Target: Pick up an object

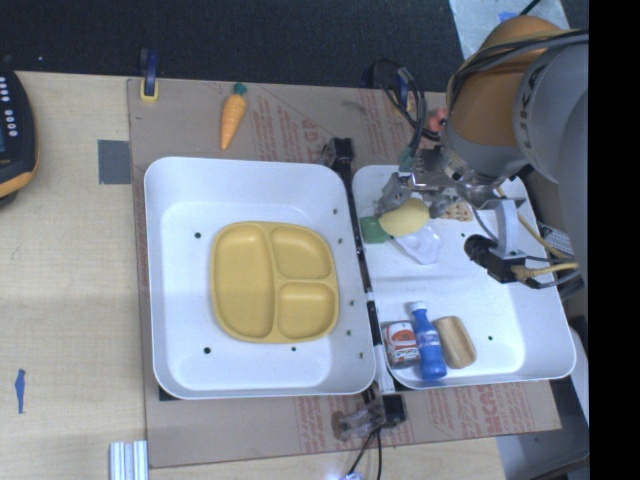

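My gripper (425, 196) hangs low over the far left part of the right bin (520, 360). Right at its tip lies a pale yellow lemon-like object (402, 219), touching or almost touching it. A green piece (372, 230) rests beside the yellow object against the bin's left wall. A clear crumpled wrapper (425, 244) lies just in front. Along the near edge of the bin sit a small red can (401, 344), a blue bottle (429, 345) and a tan bread-like roll (457, 341).
The left bin (180, 268) holds a yellow divided plate (274, 280). A toy carrot (232, 116) lies on the cardboard behind the bins. A dark device (12, 133) sits at the bench's left edge. Cables and a black fitting (505, 260) trail beside the wrist.
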### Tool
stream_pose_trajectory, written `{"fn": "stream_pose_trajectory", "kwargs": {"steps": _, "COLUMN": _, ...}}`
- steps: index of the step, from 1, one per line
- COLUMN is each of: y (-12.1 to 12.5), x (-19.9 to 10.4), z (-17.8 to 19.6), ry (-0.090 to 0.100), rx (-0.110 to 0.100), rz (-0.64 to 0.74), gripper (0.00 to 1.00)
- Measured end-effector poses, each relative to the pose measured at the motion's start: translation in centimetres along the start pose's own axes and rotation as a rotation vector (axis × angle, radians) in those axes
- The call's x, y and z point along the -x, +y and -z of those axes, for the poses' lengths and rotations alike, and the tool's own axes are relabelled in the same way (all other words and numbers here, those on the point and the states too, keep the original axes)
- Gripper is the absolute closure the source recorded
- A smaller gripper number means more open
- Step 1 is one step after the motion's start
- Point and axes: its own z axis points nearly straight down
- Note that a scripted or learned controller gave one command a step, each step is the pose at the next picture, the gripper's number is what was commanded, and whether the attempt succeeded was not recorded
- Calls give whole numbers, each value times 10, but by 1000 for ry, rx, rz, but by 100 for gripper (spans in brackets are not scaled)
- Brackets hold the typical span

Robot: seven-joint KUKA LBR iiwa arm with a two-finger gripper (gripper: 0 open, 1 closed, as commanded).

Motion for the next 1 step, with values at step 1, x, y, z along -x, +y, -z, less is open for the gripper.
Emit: {"fn": "stream_pose_trajectory", "kwargs": {"steps": 1, "y": -18, "x": -50, "z": 0, "ry": 1, "rx": -14, "rz": -2, "gripper": 100}}
